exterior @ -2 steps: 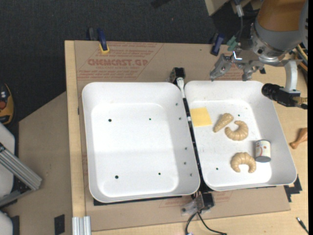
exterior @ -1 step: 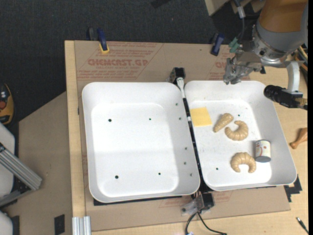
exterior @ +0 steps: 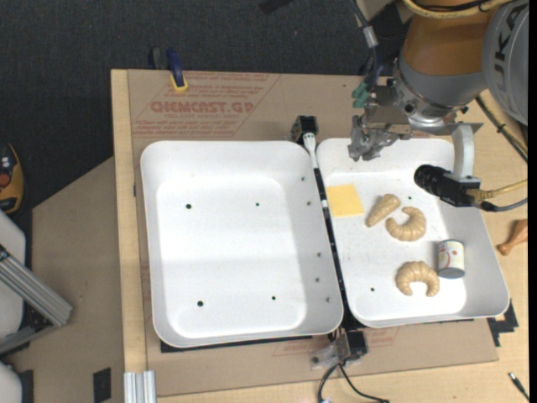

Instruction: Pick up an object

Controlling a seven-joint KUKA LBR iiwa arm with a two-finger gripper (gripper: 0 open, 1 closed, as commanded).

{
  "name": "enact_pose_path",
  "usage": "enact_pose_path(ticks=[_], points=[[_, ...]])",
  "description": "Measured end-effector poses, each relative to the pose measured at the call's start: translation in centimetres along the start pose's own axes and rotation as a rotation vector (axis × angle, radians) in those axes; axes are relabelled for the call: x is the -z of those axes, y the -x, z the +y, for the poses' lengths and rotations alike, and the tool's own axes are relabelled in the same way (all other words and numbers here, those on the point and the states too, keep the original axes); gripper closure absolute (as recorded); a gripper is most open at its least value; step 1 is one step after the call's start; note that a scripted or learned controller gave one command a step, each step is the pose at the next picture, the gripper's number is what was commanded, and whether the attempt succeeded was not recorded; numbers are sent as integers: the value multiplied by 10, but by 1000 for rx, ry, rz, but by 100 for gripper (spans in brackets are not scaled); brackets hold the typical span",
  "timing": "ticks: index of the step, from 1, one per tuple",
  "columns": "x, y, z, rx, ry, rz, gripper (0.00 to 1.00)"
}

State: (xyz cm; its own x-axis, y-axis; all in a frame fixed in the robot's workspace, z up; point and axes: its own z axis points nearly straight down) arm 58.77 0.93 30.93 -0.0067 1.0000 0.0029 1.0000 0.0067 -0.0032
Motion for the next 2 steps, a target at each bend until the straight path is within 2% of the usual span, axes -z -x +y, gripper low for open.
enact_pose_path(ticks=[1,2], points=[[78,-90,-4,4,14,1,100],[150,-159,-18,3,13,2,100]])
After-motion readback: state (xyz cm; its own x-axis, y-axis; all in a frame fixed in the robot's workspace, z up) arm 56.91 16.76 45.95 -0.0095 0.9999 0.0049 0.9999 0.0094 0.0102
